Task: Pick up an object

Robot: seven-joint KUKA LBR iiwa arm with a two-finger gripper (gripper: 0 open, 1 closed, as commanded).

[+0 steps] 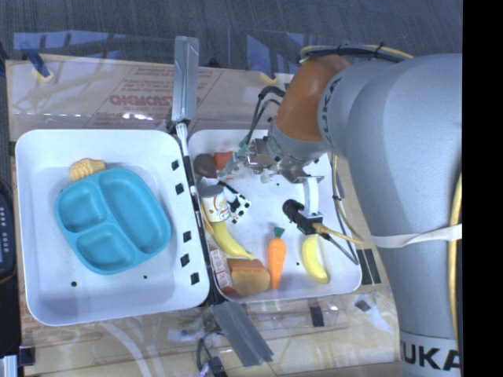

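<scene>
Camera view: the tool (pixel 263 162) sits low in the upper part of the right bin (pixel 263 220), close to its top wall. Can't tell whether it's wide or narrow, since the wrist covers it from above. Nothing visibly held.

Nearest candidates are a red block (pixel 224 158), just left of the tool, and a brown ball (pixel 204 165) one step further left, against the bin's left wall. Both are compact with no clear long axis, so wrist rotation likely matters little there. My read is that the red block is the pick: a short shift toward frame left, then down.

Other options, all toward frame bottom:
- white bottle (pixel 214 204), lower left of the tool
- banana (pixel 228 242), lying diagonally, upper left to lower right
- carrot (pixel 277 259), long axis up-down in frame, green end toward the top
- second banana (pixel 315 259), also roughly up-down, right of the carrot
- bread (pixel 248 275), at the bottom edge, touching the carrot's tip

Arm (pixel 377 132) comes in from frame right, bulky and folded over the bin's right side. Orange band (pixel 302 104) is just above the tool, with the wrist pointing down and to the left.

Left bin (pixel 39 210) holds a blue plate (pixel 114 220) and a corn cob (pixel 86 167), well apart from the tool.
</scene>
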